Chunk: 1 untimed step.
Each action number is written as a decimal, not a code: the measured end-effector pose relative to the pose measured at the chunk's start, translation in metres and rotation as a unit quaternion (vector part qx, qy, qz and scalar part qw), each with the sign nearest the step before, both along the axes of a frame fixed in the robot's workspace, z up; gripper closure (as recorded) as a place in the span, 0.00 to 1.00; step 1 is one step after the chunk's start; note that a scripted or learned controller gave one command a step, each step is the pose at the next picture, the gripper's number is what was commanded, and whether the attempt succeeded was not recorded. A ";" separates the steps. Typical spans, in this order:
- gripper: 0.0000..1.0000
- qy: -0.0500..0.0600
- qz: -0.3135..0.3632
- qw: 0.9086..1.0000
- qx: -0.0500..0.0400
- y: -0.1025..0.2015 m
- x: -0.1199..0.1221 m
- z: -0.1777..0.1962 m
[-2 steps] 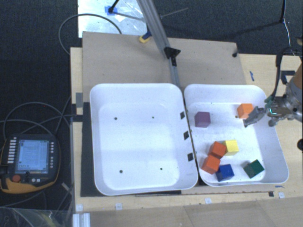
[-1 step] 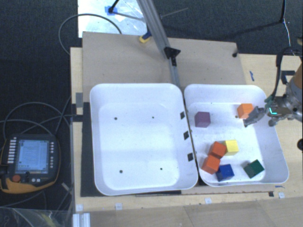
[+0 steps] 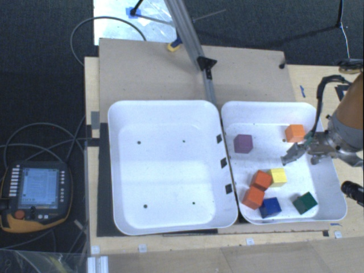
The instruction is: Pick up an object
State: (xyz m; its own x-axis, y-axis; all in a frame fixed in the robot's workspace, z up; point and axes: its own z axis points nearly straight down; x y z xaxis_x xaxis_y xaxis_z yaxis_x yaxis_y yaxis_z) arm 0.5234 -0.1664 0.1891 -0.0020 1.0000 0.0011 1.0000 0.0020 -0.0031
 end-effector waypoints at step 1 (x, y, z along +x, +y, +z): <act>0.00 -0.001 0.000 1.000 0.000 0.001 0.002 -0.062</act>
State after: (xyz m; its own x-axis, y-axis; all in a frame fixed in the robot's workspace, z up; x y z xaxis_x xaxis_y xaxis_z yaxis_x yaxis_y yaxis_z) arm 0.5250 -0.1658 0.1269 -0.0018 1.0000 0.0010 1.0000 0.0018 -0.0018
